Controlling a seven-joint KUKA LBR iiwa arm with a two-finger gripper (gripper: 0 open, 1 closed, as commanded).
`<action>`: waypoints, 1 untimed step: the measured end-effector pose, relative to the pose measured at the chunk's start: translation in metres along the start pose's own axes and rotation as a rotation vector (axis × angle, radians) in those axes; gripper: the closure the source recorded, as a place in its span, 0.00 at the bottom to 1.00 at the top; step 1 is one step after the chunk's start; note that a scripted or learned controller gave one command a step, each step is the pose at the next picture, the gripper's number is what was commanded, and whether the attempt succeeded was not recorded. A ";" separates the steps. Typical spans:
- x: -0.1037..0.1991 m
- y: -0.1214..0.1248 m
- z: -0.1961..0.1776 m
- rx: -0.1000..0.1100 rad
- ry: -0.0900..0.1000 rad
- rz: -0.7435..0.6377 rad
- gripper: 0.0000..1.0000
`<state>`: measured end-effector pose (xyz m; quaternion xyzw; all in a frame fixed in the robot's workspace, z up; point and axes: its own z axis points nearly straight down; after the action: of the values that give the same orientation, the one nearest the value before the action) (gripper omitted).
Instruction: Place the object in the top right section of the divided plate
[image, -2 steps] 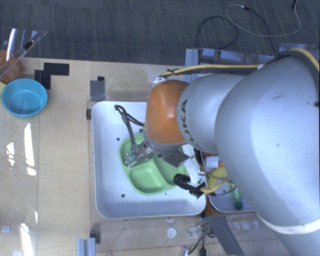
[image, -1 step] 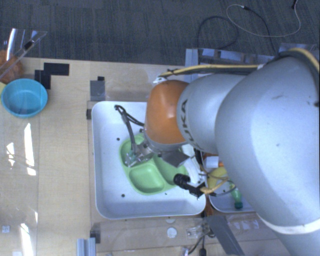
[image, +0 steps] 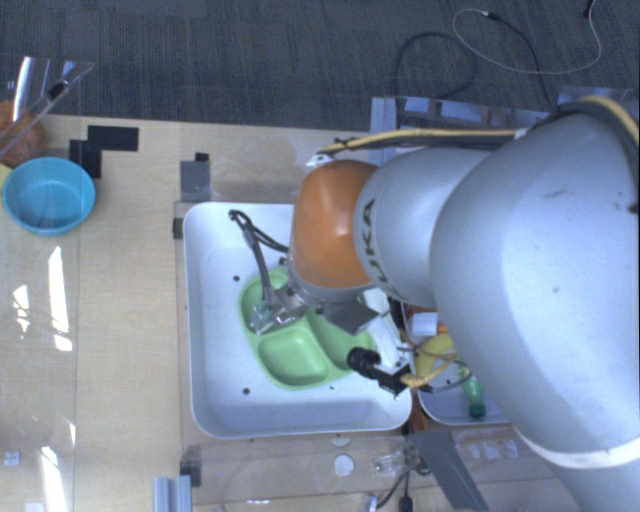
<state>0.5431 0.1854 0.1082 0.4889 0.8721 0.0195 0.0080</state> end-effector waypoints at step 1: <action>0.000 0.000 0.000 0.000 0.000 0.000 0.00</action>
<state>0.5431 0.1854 0.1082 0.4889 0.8721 0.0195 0.0080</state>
